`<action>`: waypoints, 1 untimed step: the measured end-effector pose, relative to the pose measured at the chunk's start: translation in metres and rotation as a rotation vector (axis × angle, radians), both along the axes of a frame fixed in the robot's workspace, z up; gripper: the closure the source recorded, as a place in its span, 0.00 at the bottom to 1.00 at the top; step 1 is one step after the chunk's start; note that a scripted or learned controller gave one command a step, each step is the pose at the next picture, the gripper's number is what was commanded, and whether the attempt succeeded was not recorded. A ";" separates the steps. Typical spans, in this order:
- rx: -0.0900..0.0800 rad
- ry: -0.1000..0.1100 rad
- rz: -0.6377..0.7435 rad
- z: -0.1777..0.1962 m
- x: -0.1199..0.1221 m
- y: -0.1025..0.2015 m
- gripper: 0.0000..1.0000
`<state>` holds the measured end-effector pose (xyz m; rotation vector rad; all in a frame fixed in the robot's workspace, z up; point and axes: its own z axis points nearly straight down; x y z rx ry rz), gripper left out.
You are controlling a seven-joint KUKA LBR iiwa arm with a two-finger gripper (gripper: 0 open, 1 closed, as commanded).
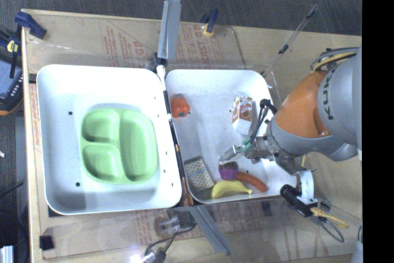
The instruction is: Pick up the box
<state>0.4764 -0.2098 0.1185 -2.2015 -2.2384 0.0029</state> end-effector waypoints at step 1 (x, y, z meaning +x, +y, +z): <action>-0.001 -0.003 0.045 -0.026 0.001 0.044 0.00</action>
